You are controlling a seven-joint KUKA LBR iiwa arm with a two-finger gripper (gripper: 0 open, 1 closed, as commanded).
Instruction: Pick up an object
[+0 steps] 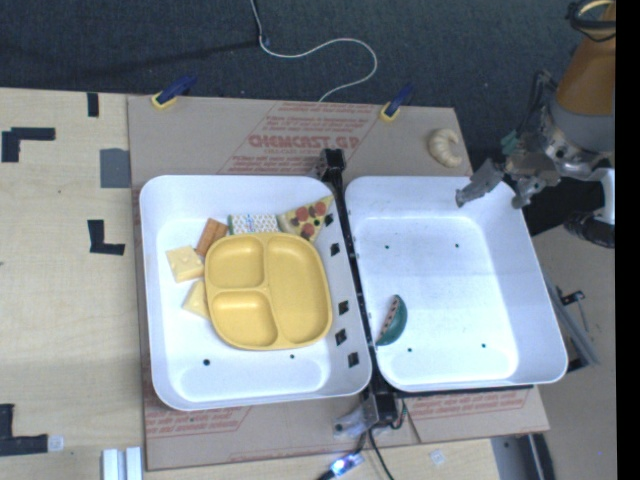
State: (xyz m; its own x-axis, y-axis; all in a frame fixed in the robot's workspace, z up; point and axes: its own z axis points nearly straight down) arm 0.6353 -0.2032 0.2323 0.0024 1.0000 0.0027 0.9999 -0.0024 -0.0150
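A yellow divided plate (268, 290) lies in the left bin (160, 268), over several small flat items such as a tan cracker (185, 263), a brown piece (211, 234) and a patterned piece (310, 214). A small green and red watermelon slice (391, 321) lies in the right bin (520, 268), near its left wall. My gripper (497, 183) hangs over the right bin's far right corner, well away from the slice, with its two fingers spread apart and nothing between them.
A beige lump (447, 147) rests on the cardboard behind the right bin. Blue and yellow clamps (174, 91) hold the cardboard's far edge. A white cable (320, 53) loops over the dark floor behind. The arm (585, 98) reaches in at the right edge.
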